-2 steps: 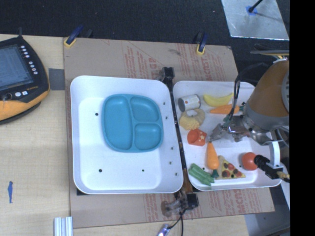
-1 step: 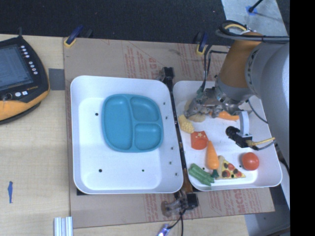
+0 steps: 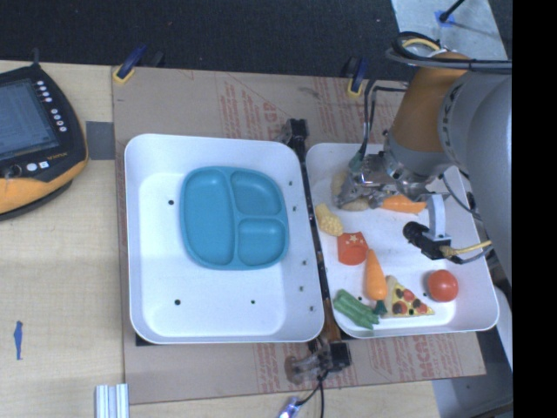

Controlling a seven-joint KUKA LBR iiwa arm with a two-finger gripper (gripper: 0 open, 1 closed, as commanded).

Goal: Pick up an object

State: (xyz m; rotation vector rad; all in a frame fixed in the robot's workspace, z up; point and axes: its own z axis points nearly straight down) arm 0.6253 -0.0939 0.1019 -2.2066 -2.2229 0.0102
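- A tan item (image 3: 350,204) lies in the upper left part of the right bin (image 3: 396,259), partly hidden beneath the robot's gripper (image 3: 359,190).
- The gripper is low over the tan item. From this angle it cannot be told whether it is open or closed, or whether it has hold of anything.
- An orange piece (image 3: 403,205) lies just right of the gripper, close below the wrist.
- The grey arm (image 3: 474,138), with its orange band (image 3: 428,103), reaches in from the upper right of the frame.
- A yellow corn cob (image 3: 329,221) rests just below and left of the tan item, near the bin's left wall.
- A red toy (image 3: 352,249) lies below the corn, and a carrot (image 3: 374,275) slants down from beside it.
- A pizza slice (image 3: 406,301) lies at the carrot's lower end, toward the bin's bottom edge.
- A green vegetable (image 3: 355,308) lies left of the slice in the bin's lower left corner.
- A red tomato (image 3: 442,285) sits in the bin's lower right part, apart from the pizza slice.
- The left bin (image 3: 157,259), at centre frame, holds a blue divided plate (image 3: 233,216) lying flat in its upper middle.
- Both bins rest on a brown board (image 3: 209,103), with blue clamps (image 3: 129,64) at its top edge.
- A teach pendant (image 3: 30,142) with an orange rim sits at the upper left of the frame on the wooden bench (image 3: 61,303).
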